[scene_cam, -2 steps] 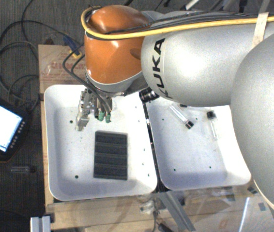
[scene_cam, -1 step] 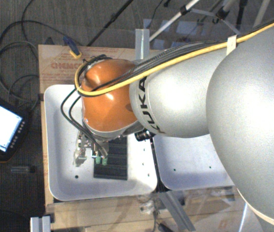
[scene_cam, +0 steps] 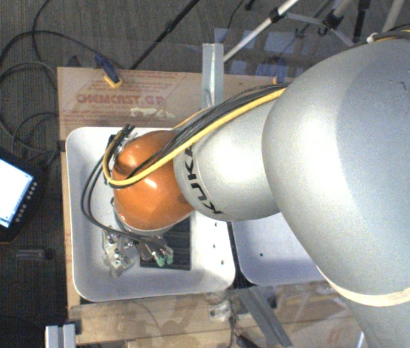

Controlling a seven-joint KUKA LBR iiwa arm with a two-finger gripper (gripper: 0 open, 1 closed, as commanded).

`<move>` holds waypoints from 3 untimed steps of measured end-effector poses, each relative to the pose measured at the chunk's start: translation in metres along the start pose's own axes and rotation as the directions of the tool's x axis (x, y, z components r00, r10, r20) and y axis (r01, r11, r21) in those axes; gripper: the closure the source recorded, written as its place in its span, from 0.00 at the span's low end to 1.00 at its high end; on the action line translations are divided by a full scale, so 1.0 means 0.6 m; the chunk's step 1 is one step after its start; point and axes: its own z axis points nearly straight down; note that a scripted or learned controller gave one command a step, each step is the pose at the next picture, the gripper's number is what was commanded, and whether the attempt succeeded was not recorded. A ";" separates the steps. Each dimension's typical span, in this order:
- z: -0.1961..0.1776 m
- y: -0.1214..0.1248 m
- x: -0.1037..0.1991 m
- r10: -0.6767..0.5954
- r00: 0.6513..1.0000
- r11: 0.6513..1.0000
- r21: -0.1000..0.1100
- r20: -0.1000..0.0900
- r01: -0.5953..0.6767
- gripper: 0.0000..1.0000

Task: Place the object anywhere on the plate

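The grey arm (scene_cam: 292,158) reaches in from the right and covers most of the scene, its orange band (scene_cam: 147,183) hanging over the left white bin (scene_cam: 82,194). Below the band, the gripper (scene_cam: 122,256) points down toward the bin's near left corner; it is partly hidden by the wrist and blurred, so how it stands cannot be told. A dark flat shape (scene_cam: 176,249) lies just right of it on the bin floor, half covered by the arm. The plate and the object cannot be made out; the arm hides much of both bins. The right bin (scene_cam: 270,259) shows as a small patch. A handheld screen (scene_cam: 2,191) lies left of the table.
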 end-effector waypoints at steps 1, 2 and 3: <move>-0.347 -0.015 -0.033 0.106 0.994 0.994 0.001 0.001 -0.106 1.00; -0.215 -0.090 -0.188 0.124 0.992 0.992 -0.003 -0.001 -0.124 1.00; -0.157 -0.125 -0.256 0.052 0.999 0.999 0.000 0.001 -0.052 1.00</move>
